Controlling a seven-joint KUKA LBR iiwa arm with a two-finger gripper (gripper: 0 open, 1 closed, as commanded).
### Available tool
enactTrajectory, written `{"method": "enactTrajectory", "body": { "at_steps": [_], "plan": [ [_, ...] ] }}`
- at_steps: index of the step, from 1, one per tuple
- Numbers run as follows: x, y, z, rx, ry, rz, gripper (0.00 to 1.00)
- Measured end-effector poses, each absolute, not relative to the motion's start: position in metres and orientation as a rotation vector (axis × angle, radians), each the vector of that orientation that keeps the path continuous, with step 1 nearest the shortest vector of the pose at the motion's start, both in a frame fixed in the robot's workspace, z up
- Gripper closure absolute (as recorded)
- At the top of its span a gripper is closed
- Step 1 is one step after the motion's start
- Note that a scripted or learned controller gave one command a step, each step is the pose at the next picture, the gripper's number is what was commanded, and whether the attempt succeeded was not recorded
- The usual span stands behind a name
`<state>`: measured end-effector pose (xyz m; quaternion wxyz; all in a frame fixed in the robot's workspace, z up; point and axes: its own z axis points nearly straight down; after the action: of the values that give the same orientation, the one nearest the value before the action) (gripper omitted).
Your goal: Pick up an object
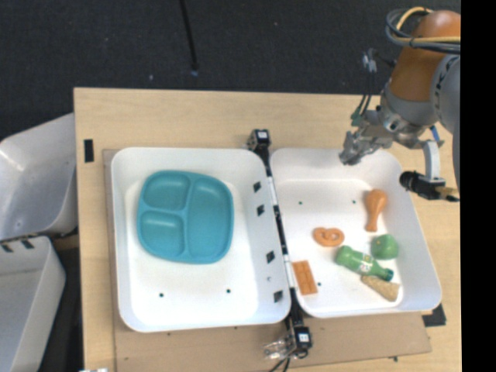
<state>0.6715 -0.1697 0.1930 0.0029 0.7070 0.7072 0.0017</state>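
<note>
White plastic is forming the 2 shallow bins sitting side by side on the pale wooden bench point(178, 118). The left bin point(128, 301) is holding a teal divided plate point(186, 214) with 3 compartments, lying flat near the bin's middle.

The right bin point(418, 285) is holding the loose objects. An orange drumstick-shaped toy point(375, 207) is lying toward the right side, its round end pointing up-screen. An orange pretzel-like piece point(328, 236) is resting near the bin's centre, apart from the drumstick. A green bottle-shaped toy point(363, 263) is lying tilted below it, with a green rounded piece point(384, 246) just beside its upper right. A tan wedge point(381, 287) is lying just below the bottle, near the lower right corner. An orange rectangular block point(304, 277) is sitting against the left wall, near the divider between the bins.

The grey arm point(418, 68) is reaching in from the right, and its gripper point(355, 152) is hanging over the far edge of the right bin, well apart from every object. Nothing is showing between its fingertips; whether they are spread or pressed together I cannot tell at this angle.

Black clips point(259, 139) are sitting along the seam between the bins.
</note>
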Motion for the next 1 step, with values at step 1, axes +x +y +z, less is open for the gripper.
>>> {"method": "enactTrajectory", "body": {
  "at_steps": [1],
  "plan": [
    [0.6723,-0.1708,0.2417,2.216,2.221,0.004,1.0]
  ]
}}
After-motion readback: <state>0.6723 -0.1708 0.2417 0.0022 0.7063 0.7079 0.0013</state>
